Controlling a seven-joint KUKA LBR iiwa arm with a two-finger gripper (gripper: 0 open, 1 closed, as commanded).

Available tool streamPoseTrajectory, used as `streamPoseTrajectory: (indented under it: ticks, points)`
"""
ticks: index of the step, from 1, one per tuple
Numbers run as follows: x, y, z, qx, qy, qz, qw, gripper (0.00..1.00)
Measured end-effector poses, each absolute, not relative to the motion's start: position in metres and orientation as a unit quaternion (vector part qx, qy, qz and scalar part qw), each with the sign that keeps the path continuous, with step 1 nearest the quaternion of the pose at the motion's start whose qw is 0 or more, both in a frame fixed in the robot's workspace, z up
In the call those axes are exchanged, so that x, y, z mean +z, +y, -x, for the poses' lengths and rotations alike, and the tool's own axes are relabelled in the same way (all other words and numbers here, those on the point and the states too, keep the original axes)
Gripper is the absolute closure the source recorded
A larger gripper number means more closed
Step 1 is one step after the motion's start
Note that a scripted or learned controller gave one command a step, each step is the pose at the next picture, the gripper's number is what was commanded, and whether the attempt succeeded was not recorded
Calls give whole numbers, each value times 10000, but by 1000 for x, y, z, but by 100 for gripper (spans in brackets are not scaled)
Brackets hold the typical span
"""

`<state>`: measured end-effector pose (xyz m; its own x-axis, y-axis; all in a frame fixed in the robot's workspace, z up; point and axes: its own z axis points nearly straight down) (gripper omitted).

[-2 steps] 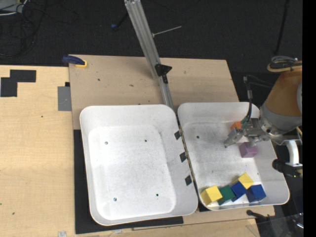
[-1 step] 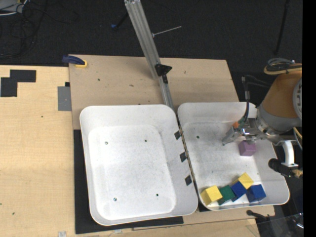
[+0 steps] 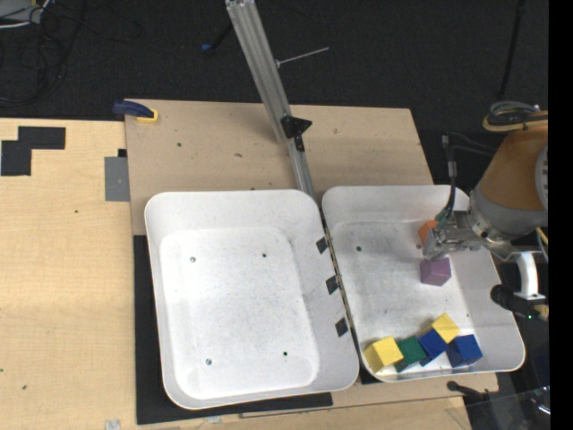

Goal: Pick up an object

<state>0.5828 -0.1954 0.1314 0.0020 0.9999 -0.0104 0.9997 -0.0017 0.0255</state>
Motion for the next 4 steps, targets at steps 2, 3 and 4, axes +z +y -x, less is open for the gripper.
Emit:
streamPoseTrajectory:
  ticks: [2,3,4]
  points:
    - [233,-192,-590,7,7078,-7064,13,100]
    - [286,-200,-597,6,7090,-7052,19,100]
    - [295,-200,-597,-2,7093,-7049,0,100]
